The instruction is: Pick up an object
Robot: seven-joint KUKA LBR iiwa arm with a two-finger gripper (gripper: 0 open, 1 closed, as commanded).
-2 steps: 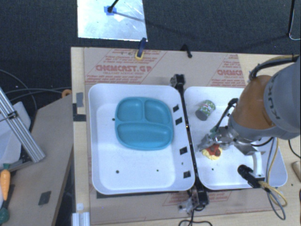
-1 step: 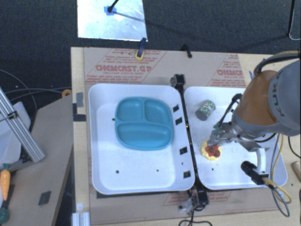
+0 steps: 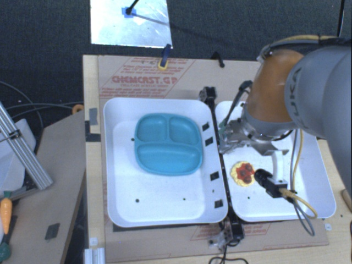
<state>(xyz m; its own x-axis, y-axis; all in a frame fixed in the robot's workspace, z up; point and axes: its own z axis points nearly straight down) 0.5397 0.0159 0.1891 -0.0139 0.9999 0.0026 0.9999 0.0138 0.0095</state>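
My hand point(image 3: 234, 138) hangs over the right bin point(image 3: 319, 183), just beside the pizza point(image 3: 243, 173); I can't tell if it's spread or pressed together. The pizza lies flat, so a grab could skid off it.

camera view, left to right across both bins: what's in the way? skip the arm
Left white bin → blue divided plate lying in it → small yellow-and-red disc in the right white bin. The arm overlaps the right bin, so it is left out.
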